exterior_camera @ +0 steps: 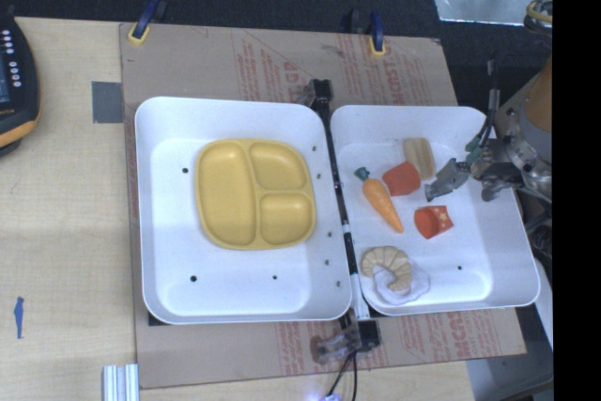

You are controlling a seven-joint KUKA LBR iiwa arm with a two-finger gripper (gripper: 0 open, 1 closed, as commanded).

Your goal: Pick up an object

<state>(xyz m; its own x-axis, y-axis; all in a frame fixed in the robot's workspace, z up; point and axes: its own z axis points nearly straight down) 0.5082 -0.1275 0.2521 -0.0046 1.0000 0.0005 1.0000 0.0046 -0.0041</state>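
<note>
Red and orange toy foods lie scattered in the right bin point(507, 291), and the choice among them turns on which sits closest to the gripper point(467, 180), which hangs over the right part of that bin with the arm coming in from the right edge. Its two dark fingers stand spread apart, one reaching toward the left and one toward the right, with nothing between them, so it is open and carries nothing. Nearest to it is the small red block point(433, 221), just below and a little to the left of the left fingertip, near it but apart. Almost as near is the red wedge point(402, 178), to the left of the gripper at about the same height, with the tan stick point(419, 156) just above and touching or nearly touching it; that stick runs roughly up and down in the view. Farther left lies the carrot point(381, 201), its long axis slanting from its green top at upper left down to its tip at lower right. The cream-coloured shrimp-like piece point(390, 269) rests near the bin's lower left corner, well apart from the gripper. By my reading, the red block is the likeliest target, calling for a short shift down and left before descending. The left bin point(169, 282) holds a yellow divided plate point(254, 193).
</note>
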